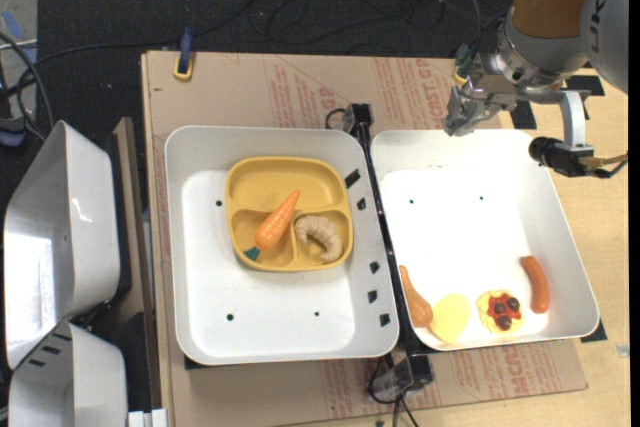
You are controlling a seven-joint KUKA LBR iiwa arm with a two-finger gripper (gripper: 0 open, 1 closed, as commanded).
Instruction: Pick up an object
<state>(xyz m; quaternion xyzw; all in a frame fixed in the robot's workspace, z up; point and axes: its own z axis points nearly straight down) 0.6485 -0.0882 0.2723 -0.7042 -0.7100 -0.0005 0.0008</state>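
Note:
My gripper [462, 120] hangs above the far rim of the right bin [480, 215], near its back left corner. Nothing shows between its fingers. In the left bin [200, 295] sits a yellow divided plate [245, 180] holding an orange carrot [277, 220] and a pale shrimp [322, 237]. Along the right bin's near edge lie an orange drumstick-like piece [414, 297], a yellow disc [451, 315], a small pizza piece with red toppings [500, 310] and a sausage [537, 283].
Both bins rest on a cardboard sheet [300, 85]. Black clips [360, 115] join the bins along the middle. White tubs [55, 225] stand at the left. Cables lie on the dark floor behind.

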